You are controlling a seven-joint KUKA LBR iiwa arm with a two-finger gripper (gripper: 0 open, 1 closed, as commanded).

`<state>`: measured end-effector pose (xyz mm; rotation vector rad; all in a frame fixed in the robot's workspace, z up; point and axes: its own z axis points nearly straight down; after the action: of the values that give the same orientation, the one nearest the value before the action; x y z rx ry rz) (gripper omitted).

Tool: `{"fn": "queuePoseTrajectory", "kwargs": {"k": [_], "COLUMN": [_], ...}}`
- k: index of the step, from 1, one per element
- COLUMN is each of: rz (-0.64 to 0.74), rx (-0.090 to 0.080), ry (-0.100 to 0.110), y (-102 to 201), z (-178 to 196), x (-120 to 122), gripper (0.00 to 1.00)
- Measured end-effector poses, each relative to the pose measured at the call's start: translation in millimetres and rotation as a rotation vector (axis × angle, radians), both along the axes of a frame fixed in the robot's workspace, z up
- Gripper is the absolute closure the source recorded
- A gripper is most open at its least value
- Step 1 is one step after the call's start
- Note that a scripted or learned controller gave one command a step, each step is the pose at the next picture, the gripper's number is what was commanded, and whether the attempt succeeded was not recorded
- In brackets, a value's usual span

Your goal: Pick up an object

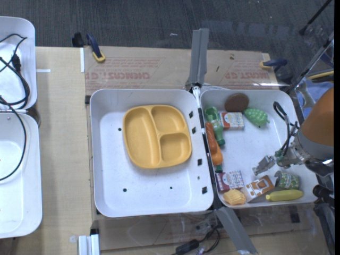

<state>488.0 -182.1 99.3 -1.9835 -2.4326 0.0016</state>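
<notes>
Metal gripper (264, 165) hung low over the right bin (249, 147), its two fingers apart and nothing between them. Candidate objects all lay in that bin: a small carton with a brown-and-white label (260, 186) and a yellow-green banana-like toy (284, 195) just beside the gripper toward the near rim; a yellow wedge (234, 197) and a pink-labelled packet (230, 179) at the near-left corner; an orange carrot toy (213, 145) and a green bottle (214, 124) along the left wall; a red-and-white box (232, 120), a brown round item (237, 101) and a green bumpy toy (255, 116) at the far end. By my judgement, the pick had not been made: no object was lifted, so descent, closure and lift all remained. The left bin (106, 158) held a yellow divided plate (157, 135). Both bins rested on brown cardboard (143, 68) clamped with blue clips (96, 50) to a pale wooden bench (58, 142). White basins (16, 217) with black cables (13, 84) stood at the left, and dark carpet (159, 9) lay beyond.
</notes>
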Motion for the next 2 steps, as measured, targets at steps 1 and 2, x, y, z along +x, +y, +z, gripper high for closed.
{"fn": "queuePoseTrajectory", "kwargs": {"k": [1, 2], "rz": [0.178, 0.168], "rx": [-0.001, -0.002], "ry": [-0.002, -0.004], "y": [13.5, 8.2], "z": [-8.2, -7.5], "x": [28.6, 99.1], "gripper": [0.00, 0.00]}}
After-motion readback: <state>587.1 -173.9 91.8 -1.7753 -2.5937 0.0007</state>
